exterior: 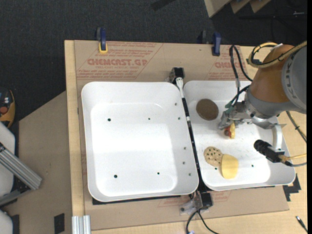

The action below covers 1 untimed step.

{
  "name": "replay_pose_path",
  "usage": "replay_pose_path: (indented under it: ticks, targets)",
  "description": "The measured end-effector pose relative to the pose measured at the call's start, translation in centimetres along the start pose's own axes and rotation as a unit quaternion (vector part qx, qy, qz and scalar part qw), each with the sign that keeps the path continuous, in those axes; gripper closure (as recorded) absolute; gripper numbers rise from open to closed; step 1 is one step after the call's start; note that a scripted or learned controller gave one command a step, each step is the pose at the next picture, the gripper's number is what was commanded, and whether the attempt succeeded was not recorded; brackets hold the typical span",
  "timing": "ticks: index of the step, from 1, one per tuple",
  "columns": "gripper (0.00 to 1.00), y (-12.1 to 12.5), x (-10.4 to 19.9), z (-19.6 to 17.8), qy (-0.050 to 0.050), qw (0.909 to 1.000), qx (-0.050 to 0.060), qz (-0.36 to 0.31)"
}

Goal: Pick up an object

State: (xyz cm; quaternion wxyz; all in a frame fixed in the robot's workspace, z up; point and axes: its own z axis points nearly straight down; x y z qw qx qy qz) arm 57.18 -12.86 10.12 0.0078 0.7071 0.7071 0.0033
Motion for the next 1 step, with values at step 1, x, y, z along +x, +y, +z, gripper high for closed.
replay_pose_path:
  ticks: [1]
  targets:
    - [1.00, 6.10, 11.15, -8.99, 0.005, 1.0000, 0.000, -0.007]
